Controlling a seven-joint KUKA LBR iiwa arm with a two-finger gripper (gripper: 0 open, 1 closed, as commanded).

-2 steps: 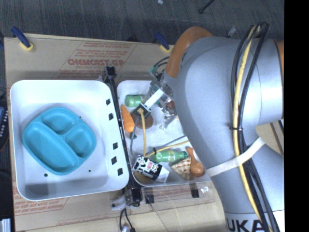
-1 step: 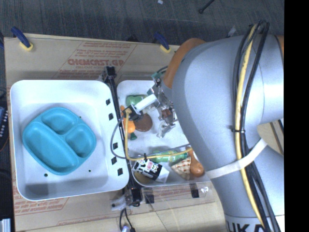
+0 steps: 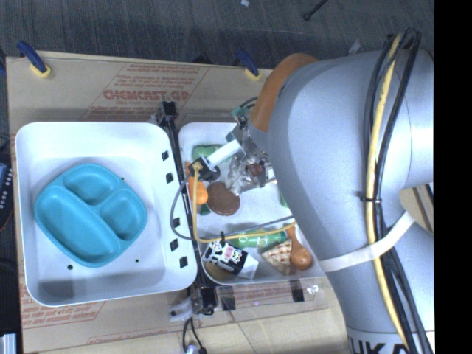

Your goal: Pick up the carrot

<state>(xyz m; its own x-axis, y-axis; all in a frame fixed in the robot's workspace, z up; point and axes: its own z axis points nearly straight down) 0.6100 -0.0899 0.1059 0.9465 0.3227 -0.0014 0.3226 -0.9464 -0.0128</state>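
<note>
Here, the carrot [image 3: 198, 192] is a small orange stub against the left wall of the right bin [image 3: 199, 135], at about eight o'clock from the claw [image 3: 251, 169] and near it. Whether the claw is apart or together cannot be told. A brown disc [image 3: 223, 200] lies just beside the carrot at three o'clock, between it and the claw; a blue divided plate [image 3: 88, 212] sits in the left bin [image 3: 44, 146]

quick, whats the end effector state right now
end effector: open or closed cannot be told; it is over the right bin, near the carrot
</note>
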